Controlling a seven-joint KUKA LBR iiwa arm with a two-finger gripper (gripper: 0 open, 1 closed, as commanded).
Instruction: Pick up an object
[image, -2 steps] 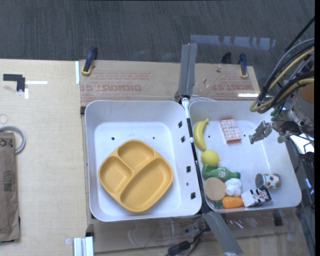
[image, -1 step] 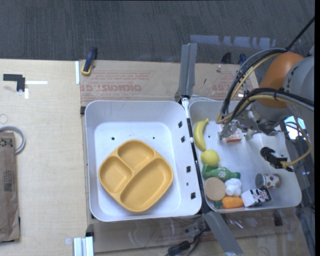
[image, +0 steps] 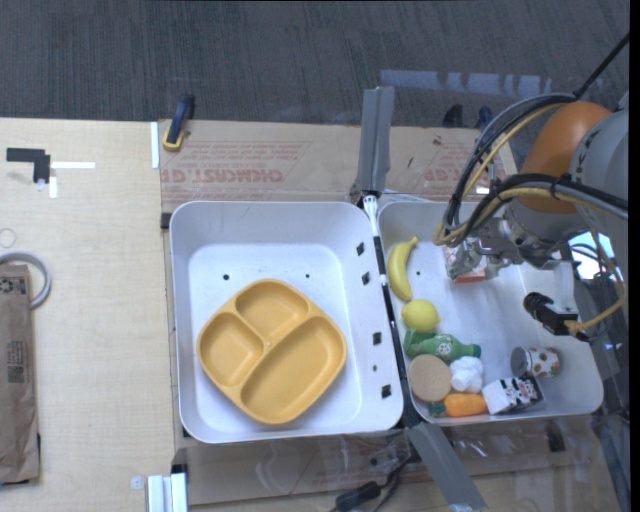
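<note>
The right bin holds a yellow banana, a lemon, a green toy, a tan round disc, a white lump, an orange carrot, a small printed carton and a small can. My gripper hangs low over the far left part of this bin, just right of the banana. A small red and white thing lies right at its tip. Whether that thing is held is hidden.
The left bin holds a yellow divided plate. The arm's grey wrist and orange band with looping cables cover the right bin's far right corner. A dark hose end hangs over the bin's right side. A brown paper bag lies at the bench's left edge.
</note>
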